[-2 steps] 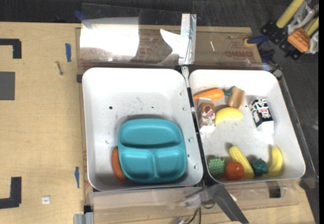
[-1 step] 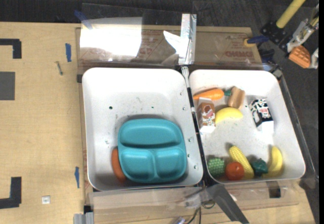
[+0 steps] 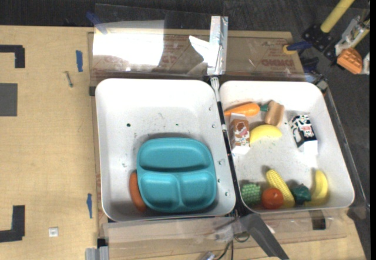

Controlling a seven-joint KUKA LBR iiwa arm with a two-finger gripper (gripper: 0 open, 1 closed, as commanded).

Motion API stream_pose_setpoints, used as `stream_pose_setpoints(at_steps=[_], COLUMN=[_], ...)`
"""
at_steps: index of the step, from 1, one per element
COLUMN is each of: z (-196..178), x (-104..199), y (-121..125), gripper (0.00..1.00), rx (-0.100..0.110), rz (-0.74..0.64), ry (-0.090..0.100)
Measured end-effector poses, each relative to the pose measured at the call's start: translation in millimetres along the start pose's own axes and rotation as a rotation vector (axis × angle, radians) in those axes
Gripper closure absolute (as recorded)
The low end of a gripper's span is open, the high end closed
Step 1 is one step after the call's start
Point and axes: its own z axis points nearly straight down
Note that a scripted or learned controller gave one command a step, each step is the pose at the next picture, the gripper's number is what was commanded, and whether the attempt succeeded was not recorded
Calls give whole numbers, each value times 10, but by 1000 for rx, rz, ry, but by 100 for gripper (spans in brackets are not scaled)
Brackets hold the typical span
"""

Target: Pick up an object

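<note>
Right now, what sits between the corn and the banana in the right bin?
A small dark green toy lies between the corn and the banana, in the camera view.

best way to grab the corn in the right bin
Grip the corn across its narrow middle, coming straight down. It lies flat and diagonal, with the tomato touching its lower end, so the fingers probably fit best either side of the upper half.

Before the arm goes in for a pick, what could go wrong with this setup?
1. The corn, tomato and banana crowd the right bin's front wall; a grab there may nudge neighbours or catch two items.
2. The orange object in the left bin sits largely under the teal tray, so a clean grasp looks unlikely.
</note>
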Motion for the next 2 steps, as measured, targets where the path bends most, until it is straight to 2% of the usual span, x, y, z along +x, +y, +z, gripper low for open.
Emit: stream_pose_setpoints(at_steps=[2], z=[-222], x=[-47], y=[-15], gripper=[100], rx=[10], rz=[4], ry=[-17])
